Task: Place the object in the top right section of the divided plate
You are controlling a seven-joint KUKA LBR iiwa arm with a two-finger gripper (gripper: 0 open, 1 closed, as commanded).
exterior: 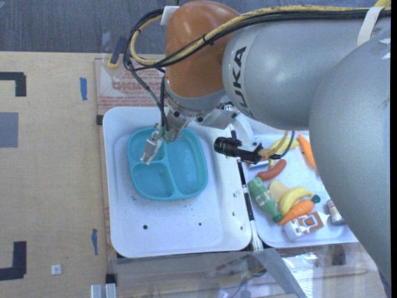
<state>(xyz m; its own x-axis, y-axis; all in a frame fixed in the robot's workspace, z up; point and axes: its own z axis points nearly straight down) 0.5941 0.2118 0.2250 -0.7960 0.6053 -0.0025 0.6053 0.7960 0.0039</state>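
Left bin [124, 228]: blue divided plate [186, 179], sections bare; white floor open before it. Right bin [273, 238]: sausage [272, 170], green bottle [265, 199], banana [293, 197], carrot [298, 210]. Gripper [151, 149] above the plate's upper left section; jaw state cannot be told.

A pale wooden bench [49, 166] with blue tape marks [82, 89] stands on grey carpet [62, 11].

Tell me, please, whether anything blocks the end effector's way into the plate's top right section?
Nothing visible does. The end effector hangs over the blue divided plate in the left bin, and the plate's sections look bare. The toy food lies in the right bin.
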